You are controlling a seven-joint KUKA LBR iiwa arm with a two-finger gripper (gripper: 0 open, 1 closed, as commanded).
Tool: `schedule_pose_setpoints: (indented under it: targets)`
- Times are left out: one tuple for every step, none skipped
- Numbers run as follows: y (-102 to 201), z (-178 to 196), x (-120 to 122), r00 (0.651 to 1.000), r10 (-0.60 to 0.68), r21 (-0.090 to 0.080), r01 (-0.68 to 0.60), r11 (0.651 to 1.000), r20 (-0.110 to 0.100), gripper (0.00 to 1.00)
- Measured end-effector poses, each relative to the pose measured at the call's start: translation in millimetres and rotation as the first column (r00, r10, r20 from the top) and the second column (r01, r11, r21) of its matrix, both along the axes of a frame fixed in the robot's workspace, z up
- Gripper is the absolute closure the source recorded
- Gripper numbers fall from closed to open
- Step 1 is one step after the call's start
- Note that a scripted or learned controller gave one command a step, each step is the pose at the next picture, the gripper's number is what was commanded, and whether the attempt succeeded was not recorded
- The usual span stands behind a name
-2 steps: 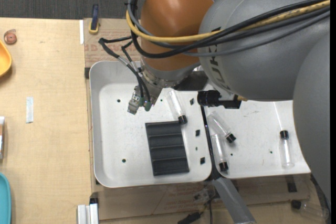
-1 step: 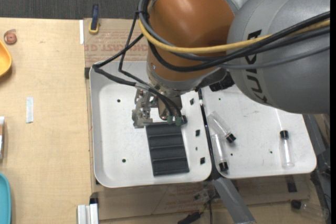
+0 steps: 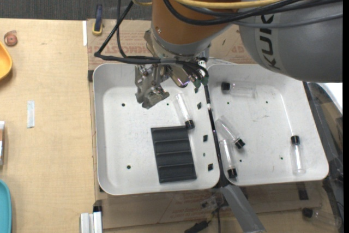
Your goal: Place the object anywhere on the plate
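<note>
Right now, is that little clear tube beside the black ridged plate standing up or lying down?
Lying down: the clear tube rests flat on the left bin's floor, its black cap touching the black ridged plate.

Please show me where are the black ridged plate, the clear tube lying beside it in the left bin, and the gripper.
black ridged plate (image 3: 174,153): camera view, on its middle ridge.
clear tube (image 3: 183,109): camera view, on its transparent body, above the black cap.
gripper (image 3: 151,96): camera view, at its lower tip.

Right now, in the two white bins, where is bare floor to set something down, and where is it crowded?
Left bin: bare floor left of the black ribbed plate, from the pincer down to the front wall. Right bin: bare middle between the tubes by the divider and the tube at the right wall. Crowded along the divider.
</note>
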State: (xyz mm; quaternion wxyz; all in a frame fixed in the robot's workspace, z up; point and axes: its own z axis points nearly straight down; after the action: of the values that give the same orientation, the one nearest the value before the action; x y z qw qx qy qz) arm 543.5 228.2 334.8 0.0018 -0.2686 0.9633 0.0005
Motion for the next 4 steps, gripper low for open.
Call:
schedule_pose_setpoints:
  targets:
    - [0.1,107.8,70.7,0.896,0.445,0.0,-0.445,0.896,0.003,1.0]
    - [-9.3,76.5,77.9,0.827,0.562,0.0,-0.562,0.827,-0.001,1.0]
    - [-12.8,-16.9,89.5,0.72,0.694,-0.001,-0.694,0.72,0.0,1.0]
    - [-7.8,32.3,36.9,0.52,0.854,-0.001,-0.854,0.52,0.001,1.0]
